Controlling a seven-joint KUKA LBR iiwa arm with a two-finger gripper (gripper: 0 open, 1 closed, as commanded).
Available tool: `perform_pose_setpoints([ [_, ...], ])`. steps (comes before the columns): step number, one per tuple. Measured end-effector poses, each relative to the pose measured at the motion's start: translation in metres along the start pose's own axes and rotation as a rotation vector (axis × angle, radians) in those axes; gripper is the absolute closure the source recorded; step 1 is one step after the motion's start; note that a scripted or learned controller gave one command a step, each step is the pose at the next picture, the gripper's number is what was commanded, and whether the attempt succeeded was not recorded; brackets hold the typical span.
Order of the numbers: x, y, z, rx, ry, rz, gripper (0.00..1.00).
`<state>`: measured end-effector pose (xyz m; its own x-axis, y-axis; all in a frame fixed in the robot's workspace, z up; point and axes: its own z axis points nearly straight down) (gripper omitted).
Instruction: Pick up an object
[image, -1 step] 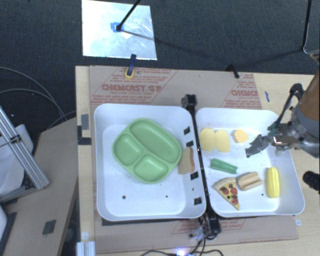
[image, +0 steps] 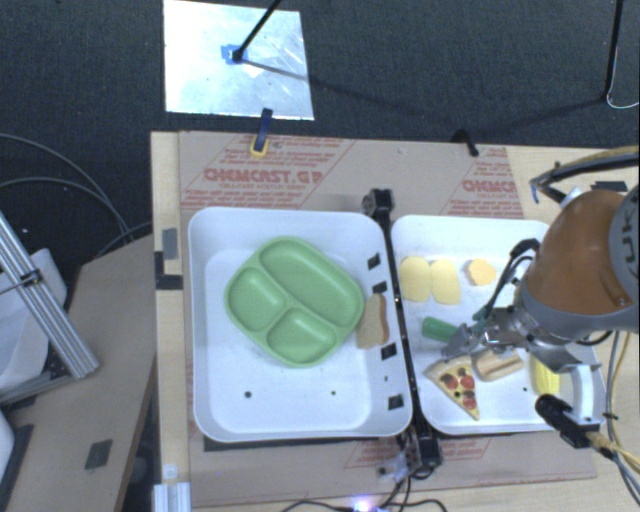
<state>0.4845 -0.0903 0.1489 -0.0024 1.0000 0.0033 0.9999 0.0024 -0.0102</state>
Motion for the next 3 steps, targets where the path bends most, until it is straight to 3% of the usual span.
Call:
perform_pose_setpoints([
  [1,0.037,0.004,-0.106,-0.023,-0.003,-0.007,0.00],
  [2,0.034,0.001,-0.031,-0.005,-0.003,0.002,0.00],
  [3,0.059,0.002,-0.035,-0.011,-0.002,-0.003,0.00],
])
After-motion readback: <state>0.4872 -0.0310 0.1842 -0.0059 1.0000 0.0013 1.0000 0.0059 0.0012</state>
